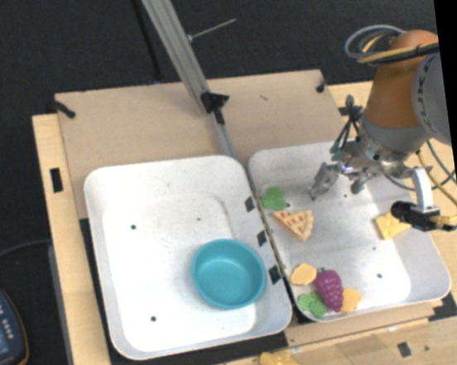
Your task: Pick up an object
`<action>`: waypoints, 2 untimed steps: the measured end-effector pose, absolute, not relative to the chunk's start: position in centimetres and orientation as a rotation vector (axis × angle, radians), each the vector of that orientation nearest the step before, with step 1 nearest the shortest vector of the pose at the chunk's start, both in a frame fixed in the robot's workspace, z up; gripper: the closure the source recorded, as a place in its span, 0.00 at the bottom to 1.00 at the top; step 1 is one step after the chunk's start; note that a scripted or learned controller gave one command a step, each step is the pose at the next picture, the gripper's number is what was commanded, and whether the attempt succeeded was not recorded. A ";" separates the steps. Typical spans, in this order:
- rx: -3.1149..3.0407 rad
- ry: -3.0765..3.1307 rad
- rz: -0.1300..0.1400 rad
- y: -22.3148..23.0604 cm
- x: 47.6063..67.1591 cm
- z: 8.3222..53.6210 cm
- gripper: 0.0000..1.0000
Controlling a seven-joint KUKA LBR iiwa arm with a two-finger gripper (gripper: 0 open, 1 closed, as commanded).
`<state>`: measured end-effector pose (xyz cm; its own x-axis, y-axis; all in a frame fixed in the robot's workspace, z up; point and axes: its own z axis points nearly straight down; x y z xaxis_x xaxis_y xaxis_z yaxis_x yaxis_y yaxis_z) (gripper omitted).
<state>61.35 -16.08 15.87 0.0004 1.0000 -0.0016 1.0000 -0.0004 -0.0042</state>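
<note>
Surface (68,265): light wood board carrying two shallow white bins side by side, dark floor around it.

Left bin (131,207): holds one teal bowl (229,272), upright, in the near right part, close to the wall shared with the other bin.

Right bin (364,260): holds several small toy foods.
- Green piece (274,198), near the left wall, toward the far half.
- Pizza slice (295,224), orange-yellow wedge, just beside and nearer than the green piece.
- Near left corner cluster: yellow piece (304,274), purple grape bunch (330,288), green leafy piece (311,302) and a small orange piece (350,298), all touching or just beside one another.
- Yellow cheese-like block (390,226), near the right wall, partly behind a dark fitting on the arm.

Outside the bins: yellow wedge (278,364) on the surface at the near edge, below the seam between the bins.

Arm: grey with orange band, entering from the right over the far right part of the right bin. End effector (338,180) hangs above bare bin floor, apart from every toy; nothing is seen between its fingers, and whether they are open or closed cannot be told.

Metal pole (183,58): slanted, running from the far edge down to the bins' seam.
</note>
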 end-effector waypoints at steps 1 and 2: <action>-2.223 -2.218 0.006 -16.2 61.2 10.6 0.00; -2.232 -2.217 -0.004 -16.3 61.5 12.1 1.00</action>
